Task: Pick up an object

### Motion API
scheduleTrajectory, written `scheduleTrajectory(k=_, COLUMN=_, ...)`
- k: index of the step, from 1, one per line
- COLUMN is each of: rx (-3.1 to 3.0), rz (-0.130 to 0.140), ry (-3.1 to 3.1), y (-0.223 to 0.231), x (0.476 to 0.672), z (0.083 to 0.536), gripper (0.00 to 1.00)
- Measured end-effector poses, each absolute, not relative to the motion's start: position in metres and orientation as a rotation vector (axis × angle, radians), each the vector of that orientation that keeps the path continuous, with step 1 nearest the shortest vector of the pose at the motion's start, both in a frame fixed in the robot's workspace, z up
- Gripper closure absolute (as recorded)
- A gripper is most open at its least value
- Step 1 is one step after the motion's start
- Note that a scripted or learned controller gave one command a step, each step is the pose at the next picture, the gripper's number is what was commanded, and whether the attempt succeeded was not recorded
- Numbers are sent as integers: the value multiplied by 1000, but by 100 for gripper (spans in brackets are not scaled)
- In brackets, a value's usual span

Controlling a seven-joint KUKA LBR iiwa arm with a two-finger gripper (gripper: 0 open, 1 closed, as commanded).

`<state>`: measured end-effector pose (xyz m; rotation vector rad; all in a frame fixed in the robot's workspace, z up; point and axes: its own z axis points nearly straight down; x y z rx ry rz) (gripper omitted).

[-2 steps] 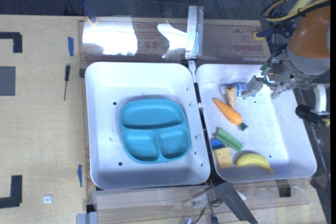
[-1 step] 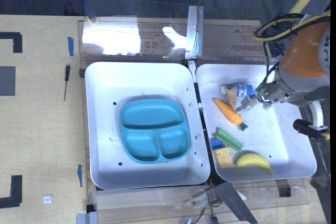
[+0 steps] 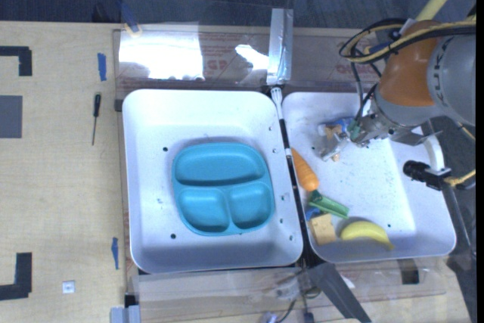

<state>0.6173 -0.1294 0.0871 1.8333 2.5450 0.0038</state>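
Two white bins sit side by side on the pale wooden bench. Nearest, a banana, then a carrot in the right bin. Farther back, the gripper hangs low; its opening cannot be told.

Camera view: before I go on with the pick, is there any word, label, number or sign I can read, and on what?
No readable text anywhere.
Clear plastic sheet behind the two shallow white bins: faint reddish print shows through, too blurred to read.
Divided blue plastic plate, orange carrot, yellow banana, green piece and tan block: no markings visible.
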Motion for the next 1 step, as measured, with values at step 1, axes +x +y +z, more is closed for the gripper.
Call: scheduleTrajectory(k=1, rx=1831, rz=11, ry=2537, y=-130, x=620, z=100, gripper=100)
